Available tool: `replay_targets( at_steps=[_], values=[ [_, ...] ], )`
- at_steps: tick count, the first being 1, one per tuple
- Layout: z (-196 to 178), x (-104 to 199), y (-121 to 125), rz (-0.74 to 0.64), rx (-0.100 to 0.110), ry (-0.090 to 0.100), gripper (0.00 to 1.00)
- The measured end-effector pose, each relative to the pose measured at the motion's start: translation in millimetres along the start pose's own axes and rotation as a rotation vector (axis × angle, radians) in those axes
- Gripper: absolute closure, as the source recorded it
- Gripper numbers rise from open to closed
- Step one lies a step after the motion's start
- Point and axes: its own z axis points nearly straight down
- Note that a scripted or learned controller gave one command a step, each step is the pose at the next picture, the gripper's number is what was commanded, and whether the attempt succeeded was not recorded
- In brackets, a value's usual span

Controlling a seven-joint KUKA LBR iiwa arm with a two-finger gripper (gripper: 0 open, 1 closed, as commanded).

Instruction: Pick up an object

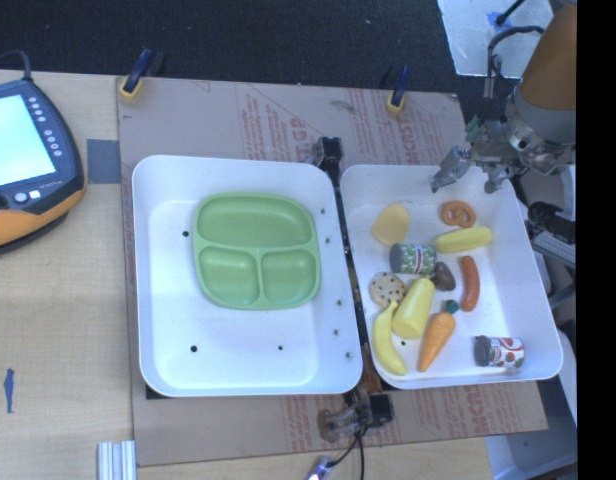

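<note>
Wooden tabletop (68, 308), two white bins; the arm (548, 68), cut off at right, hovers its gripper (473, 173) with fingers spread, holding nothing, over the right bin's (543, 313) far edge, toy food (428, 298) below

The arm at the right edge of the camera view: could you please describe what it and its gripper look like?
The arm has an orange band over a grey, rounded wrist section. Below it sits a metallic grey gripper with two slim fingers and blocky silver mounts. A thin blue cable loops beside the arm near the top. No markings can be made out on it.
</note>
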Motion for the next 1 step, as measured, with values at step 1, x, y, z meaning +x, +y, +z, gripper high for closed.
replay_targets(
  at_steps=[1],
  values=[
    [92.4, -19.6, -32.3, -0.002, -0.011, -0.003, 0.00]
  ],
)
